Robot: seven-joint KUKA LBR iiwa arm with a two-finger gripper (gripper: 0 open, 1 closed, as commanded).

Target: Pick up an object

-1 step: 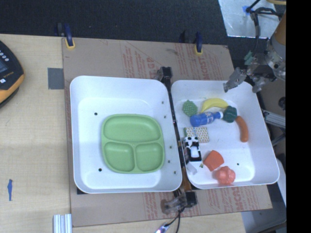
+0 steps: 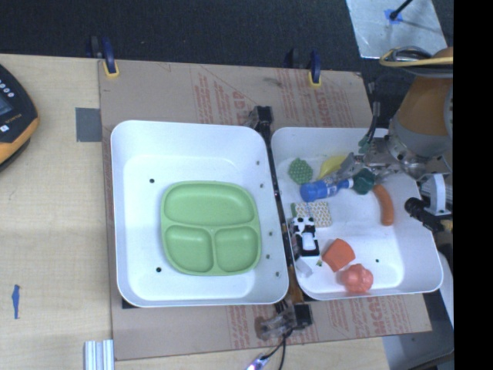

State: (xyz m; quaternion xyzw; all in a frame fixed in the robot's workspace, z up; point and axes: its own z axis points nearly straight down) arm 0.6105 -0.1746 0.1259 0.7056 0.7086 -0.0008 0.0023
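Resting on a wooden tabletop (image 2: 54, 230): brown board (image 2: 192, 99), two white bins | left bin (image 2: 131, 153): green divided plate (image 2: 209, 227) | right bin (image 2: 416, 268): blue object (image 2: 316, 190), orange carrot (image 2: 384, 205), red lumps (image 2: 348, 267) | gripper (image 2: 356, 172): low at the bin's far side, just beside the blue object's right end; grip state cannot be told | background: dark floor (image 2: 216, 10)
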